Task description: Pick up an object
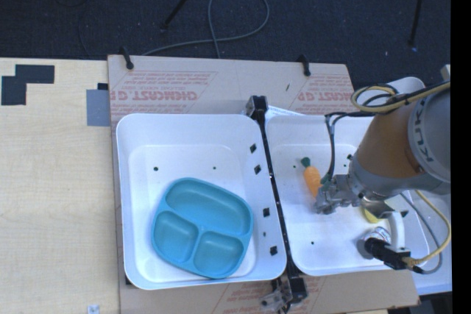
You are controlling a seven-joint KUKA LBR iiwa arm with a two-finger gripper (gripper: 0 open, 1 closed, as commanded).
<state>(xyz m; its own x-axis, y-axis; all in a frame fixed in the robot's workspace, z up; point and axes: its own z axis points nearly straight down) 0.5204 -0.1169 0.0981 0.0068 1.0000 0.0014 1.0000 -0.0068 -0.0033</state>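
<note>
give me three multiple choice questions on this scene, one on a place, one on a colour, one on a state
1. Where does the blue divided tray lie?
A. in the left bin
B. in the right bin
C. on the bare bench

2. What colour is the small carrot-like toy in the right bin?
A. purple
B. orange with a green tip
C. white

3. How does the gripper stand to the toy?
A. lifting it high above the bins
B. low in the right bin, just beside it
C. over the blue tray

Answers: 1 A, the tray rests on the left bin floor. 2 B, orange body, green end. 3 B, the gripper is down beside the toy.
</note>
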